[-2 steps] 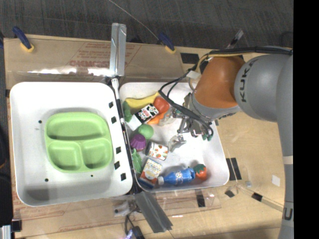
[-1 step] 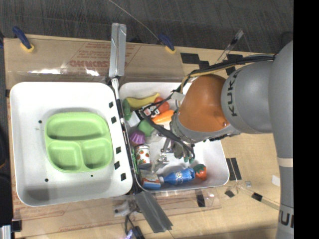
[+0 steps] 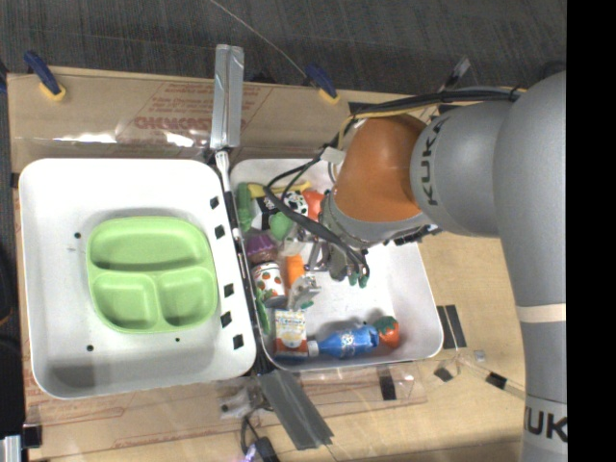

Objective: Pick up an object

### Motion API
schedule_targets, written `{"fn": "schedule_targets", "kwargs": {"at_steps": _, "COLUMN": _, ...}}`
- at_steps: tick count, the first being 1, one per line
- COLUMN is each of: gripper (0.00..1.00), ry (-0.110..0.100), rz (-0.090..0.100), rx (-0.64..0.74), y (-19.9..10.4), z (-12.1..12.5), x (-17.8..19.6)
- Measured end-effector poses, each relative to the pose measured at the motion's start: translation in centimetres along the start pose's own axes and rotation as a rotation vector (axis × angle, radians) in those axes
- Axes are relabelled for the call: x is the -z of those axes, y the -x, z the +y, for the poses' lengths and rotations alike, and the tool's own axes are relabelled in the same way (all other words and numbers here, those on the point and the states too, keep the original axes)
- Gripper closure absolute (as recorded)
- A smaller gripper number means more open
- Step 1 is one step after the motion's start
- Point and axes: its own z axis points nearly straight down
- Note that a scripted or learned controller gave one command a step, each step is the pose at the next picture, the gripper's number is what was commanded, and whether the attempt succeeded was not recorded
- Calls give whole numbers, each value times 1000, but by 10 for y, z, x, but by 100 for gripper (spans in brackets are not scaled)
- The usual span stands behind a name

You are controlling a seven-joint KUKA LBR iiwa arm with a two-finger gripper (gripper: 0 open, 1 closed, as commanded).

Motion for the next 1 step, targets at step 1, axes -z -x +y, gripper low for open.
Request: {"fn": "schedule_targets", "kwargs": {"at_steps": 1, "gripper": 100, "ry": 0, "rz": -22, "rx": 5, "y": 5, "z": 2, "x": 12}}
